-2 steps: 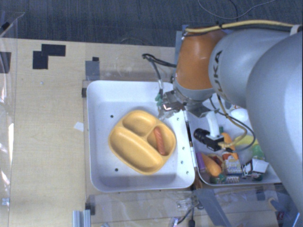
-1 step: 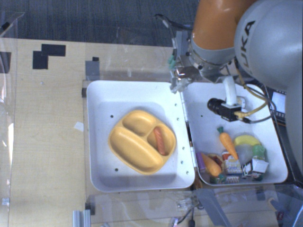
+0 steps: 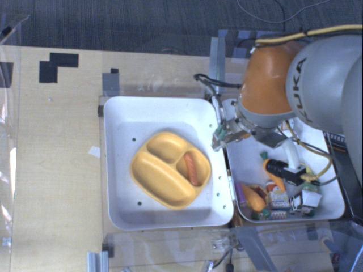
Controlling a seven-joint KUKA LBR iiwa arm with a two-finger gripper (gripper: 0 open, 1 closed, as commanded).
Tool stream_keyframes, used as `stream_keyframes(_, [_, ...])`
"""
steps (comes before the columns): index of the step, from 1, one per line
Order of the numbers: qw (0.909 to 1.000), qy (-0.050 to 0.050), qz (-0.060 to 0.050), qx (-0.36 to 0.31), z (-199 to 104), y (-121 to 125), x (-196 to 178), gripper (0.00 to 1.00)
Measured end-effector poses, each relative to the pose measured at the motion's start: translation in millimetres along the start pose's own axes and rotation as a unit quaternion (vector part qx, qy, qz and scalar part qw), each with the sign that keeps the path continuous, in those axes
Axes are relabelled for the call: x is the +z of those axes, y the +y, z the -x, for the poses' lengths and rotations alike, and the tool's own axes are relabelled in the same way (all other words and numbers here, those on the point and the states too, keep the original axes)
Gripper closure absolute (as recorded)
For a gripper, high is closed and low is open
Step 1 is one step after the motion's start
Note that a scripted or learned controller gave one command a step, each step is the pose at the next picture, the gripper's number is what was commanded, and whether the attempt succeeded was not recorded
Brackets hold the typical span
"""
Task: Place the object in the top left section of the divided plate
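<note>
Well to the left of the fingers, in the left bin (image 3: 122, 208), sits the yellow divided plate (image 3: 170, 169). A toy hot dog (image 3: 191, 168) lies in the plate's right-hand section, the one nearest the fingers; its top left section (image 3: 164, 144) holds nothing. Judged from that, the hot dog is on the plate but not in the compartment named, so the placement is either off or yet to be corrected. The gripper (image 3: 219, 139) hangs over the rim between the two bins, just right of the plate; whether its fingers are released or clenched I cannot tell. Further right, beyond the fingers, the right bin (image 3: 334, 208) carries a heap of small toy items (image 3: 278, 194), with cables trailing over them.
</note>
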State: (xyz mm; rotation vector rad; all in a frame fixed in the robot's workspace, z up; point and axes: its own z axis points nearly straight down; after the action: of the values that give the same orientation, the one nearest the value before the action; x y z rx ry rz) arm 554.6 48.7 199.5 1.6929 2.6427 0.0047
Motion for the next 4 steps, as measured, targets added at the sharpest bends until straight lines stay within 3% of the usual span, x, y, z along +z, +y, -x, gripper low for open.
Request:
stream_keyframes(1, [0.9997,-0.001,0.002,0.023,21,-24,-25,1.0])
stream_keyframes(2, [0.9981,0.0,0.0,-0.062,-26,-61,15,1.0])
stream_keyframes(3, [0.9999,0.001,-0.001,0.014,-128,-16,76,1.0])
stream_keyframes(4, [0.9994,0.0,0.001,-0.036,-101,87,34,1.0])
